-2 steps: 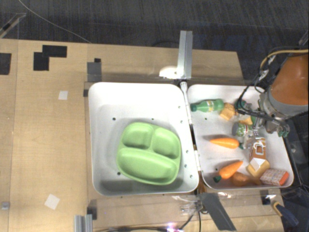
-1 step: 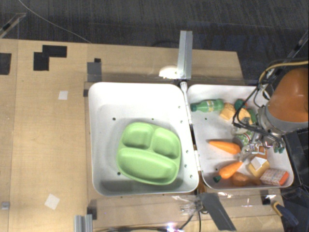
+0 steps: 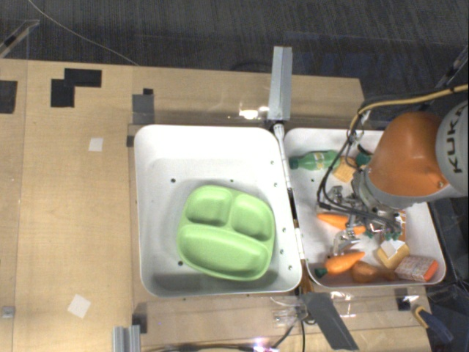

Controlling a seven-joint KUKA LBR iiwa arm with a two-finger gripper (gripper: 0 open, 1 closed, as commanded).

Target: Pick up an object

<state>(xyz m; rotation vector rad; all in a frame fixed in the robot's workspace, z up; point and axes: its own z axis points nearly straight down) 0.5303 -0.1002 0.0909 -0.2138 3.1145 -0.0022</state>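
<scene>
Light wooden bench top (image 3: 66, 218) fills the lower part of the view, marked with black square patches (image 3: 73, 85) near its upper left and two pale squares of tape (image 3: 96, 144) on the left side. Beyond the bench's far edge, dark grey carpeted floor (image 3: 183, 13) with a thin pale cable (image 3: 73, 31) curving across it. A grey metal post (image 3: 281, 83) stands at the bench's far edge, with a bright glint of light at its base.

A lime-green divided plate (image 3: 226, 233) lies in a white bin (image 3: 157, 196); orange carrots (image 3: 344, 263), a green bottle (image 3: 316, 160), tan counter (image 3: 66, 218).
</scene>
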